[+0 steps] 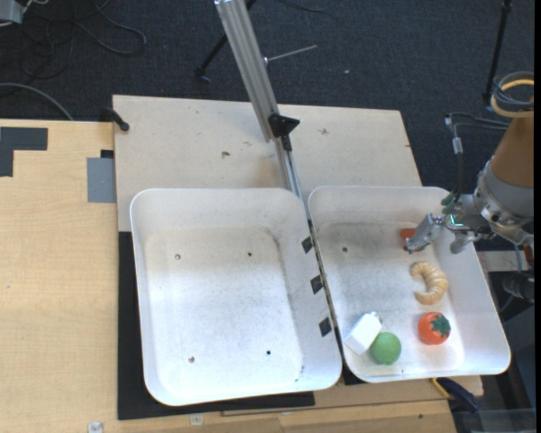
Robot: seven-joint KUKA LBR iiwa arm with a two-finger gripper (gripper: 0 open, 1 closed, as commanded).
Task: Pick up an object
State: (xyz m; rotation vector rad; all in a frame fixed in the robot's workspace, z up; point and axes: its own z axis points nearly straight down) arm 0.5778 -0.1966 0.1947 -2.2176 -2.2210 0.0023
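Hovering over the right bin (487, 350), the claw (421, 239) sat just above a small red piece (408, 236) that touched its tips, croissant (429, 282) just below it lying roughly upright, tomato (434, 328), ball (385, 347) and block (363, 332) further down; finger state: can't tell.

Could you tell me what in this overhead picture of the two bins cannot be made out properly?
- Small red object in the right bin: the gripper covers part of it, so its kind is unclear.
- The gripper: too small and blurred to read its state.
- Arm: cut off by the right edge.
- White block: partly overlapped by the green ball; its full shape is unclear.
- Left bin: its dark specks are too small to identify.
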